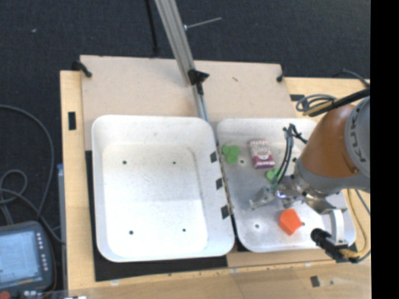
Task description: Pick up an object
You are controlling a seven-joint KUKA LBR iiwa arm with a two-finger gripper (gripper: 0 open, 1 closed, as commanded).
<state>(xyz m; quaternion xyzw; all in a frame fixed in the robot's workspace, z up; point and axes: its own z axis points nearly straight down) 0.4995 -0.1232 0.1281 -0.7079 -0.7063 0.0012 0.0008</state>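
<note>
The right bin [249,238] holds an orange block [289,222] near its front, a pink and white packet [261,154] toward the back, and a green piece [230,154] near its left wall. Another small green piece [272,174] lies beside the arm. My gripper [267,198] hangs low over the middle of the right bin, just left of and above the orange block. Nothing shows between its fingers. The orange-banded wrist [330,151] covers the bin's right side.
The left bin [156,189] lies beside the right one. A slanted aluminium post [177,36] rises from the back between the bins. Cables [312,103] lie at the back right, and a black fitting [327,242] sits at the right bin's front corner.
</note>
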